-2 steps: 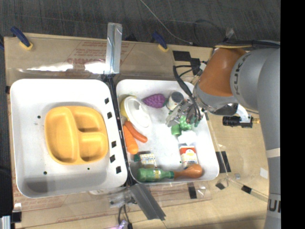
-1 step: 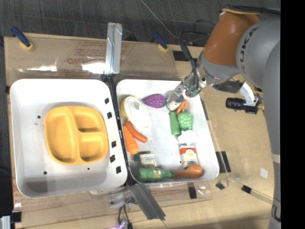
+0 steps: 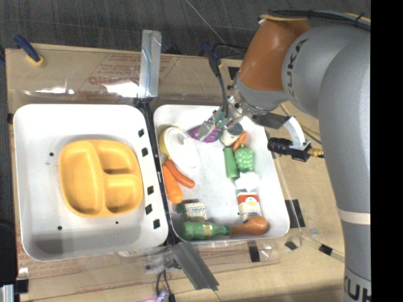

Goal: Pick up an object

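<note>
My gripper (image 3: 221, 126) is low over the far end of the right bin (image 3: 277, 187), below the arm's orange band (image 3: 267, 55). A purple object (image 3: 205, 131) lies right at its left side, touching or nearly touching it; whether it is gripped is hidden. Just under the gripper lie a small orange piece (image 3: 240, 141), a green cucumber (image 3: 230, 162) and a knobbly green toy (image 3: 245, 158). A white cup (image 3: 184, 148) with a yellow piece (image 3: 165, 139) beside it sits to the gripper's left.
The right bin also holds two carrots (image 3: 177, 178), a small can (image 3: 194, 209), a green bottle (image 3: 204, 230), a white bottle with a red label (image 3: 249, 199) and an orange toy (image 3: 253, 226). A yellow divided tray (image 3: 101, 175) lies in the left bin (image 3: 31, 137).
</note>
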